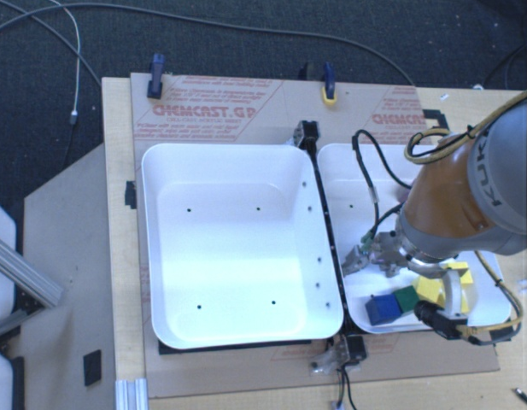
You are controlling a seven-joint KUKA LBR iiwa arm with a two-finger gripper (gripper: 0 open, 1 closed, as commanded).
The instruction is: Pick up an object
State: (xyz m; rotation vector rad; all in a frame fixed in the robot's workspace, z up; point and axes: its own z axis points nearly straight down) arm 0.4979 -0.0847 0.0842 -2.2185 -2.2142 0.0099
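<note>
In the right bin (pixel 340 178), near its front edge, lie a blue block (pixel 383 308), a green block (pixel 406 298) touching it, and a yellow object (pixel 441 287) partly covered by a white-and-black piece. My gripper (pixel 360 260) hangs low in the right bin, just above and left of the blue block, close to the divider between the bins. The grey wrist and orange band (pixel 447 199) cover the middle of that bin.
The left bin (pixel 237 237) is a bare white tray. Black cables (pixel 365 165) loop over the right bin's back part. Two clamps (pixel 329 85) hold the cardboard sheet at the bench's far edge.
</note>
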